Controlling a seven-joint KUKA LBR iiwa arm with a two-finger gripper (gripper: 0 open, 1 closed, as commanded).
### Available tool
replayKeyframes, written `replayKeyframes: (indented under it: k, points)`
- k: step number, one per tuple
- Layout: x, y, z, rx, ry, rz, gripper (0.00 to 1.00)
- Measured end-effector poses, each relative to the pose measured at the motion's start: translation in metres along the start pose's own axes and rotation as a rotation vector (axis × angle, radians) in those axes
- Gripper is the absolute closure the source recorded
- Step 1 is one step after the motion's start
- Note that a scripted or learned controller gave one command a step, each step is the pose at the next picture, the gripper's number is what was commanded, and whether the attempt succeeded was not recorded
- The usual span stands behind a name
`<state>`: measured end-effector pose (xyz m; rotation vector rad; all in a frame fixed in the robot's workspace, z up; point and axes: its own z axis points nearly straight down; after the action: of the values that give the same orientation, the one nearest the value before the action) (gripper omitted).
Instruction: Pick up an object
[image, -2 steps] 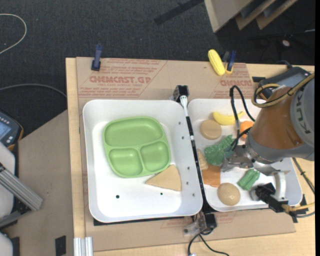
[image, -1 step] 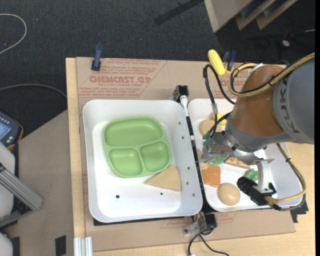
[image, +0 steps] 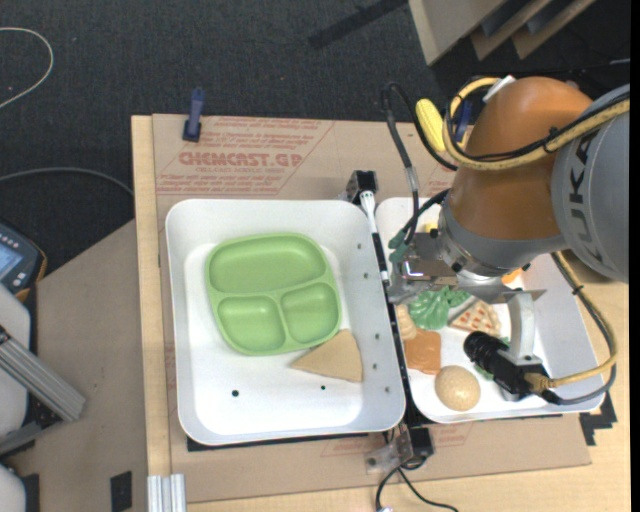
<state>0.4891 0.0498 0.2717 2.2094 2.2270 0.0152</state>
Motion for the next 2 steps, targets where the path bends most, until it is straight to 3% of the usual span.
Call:
replayKeyframes:
  k: [1,2]
  points:
    - [0.049,-0.007,-0.114,-0.005,0.002,0.0,1.0]
    - [0.088,-0.009,-0.08,0.015,-0.004,0.004,1.0]
